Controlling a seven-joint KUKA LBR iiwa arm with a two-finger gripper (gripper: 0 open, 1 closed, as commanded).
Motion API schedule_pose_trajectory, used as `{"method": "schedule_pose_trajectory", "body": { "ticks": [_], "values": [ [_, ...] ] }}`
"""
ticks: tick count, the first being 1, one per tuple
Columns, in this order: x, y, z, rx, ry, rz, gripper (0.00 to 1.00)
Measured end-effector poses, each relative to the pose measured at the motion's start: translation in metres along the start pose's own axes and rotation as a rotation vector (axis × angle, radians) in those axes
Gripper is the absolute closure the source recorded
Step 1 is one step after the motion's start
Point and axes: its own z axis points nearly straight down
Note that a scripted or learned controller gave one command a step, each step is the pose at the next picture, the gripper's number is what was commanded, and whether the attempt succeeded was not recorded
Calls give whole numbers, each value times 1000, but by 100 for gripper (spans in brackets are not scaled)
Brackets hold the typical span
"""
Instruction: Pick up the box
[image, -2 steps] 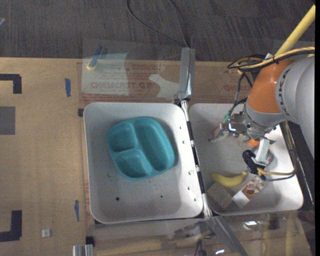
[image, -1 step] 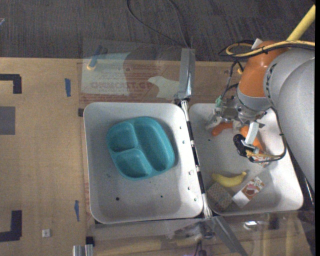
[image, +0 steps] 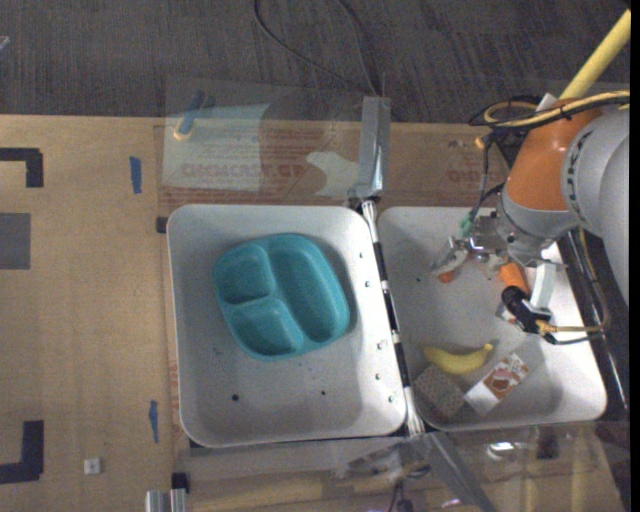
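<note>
I cannot tell my tool's (image: 462, 250) opening; it hangs well apart from the box (image: 499, 382), so I should approach clear of the banana (image: 458, 358).

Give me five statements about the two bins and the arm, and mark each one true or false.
1. The teal divided plate lies in the left bin. True.
2. The banana lies in the left bin. False: it is in the right bin.
3. The end effector holds the box. False: the box lies at the bin's near edge, apart from it.
4. The end effector is above the right bin. True.
5. The banana rests on the plate. False: it lies on the bin floor beside the box.
</note>
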Motion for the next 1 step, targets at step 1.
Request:
{"method": "schedule_pose_trajectory", "body": {
  "ticks": [1],
  "values": [
    [-38, 32, -55, -4, -2, 77, 0]
  ]
}}
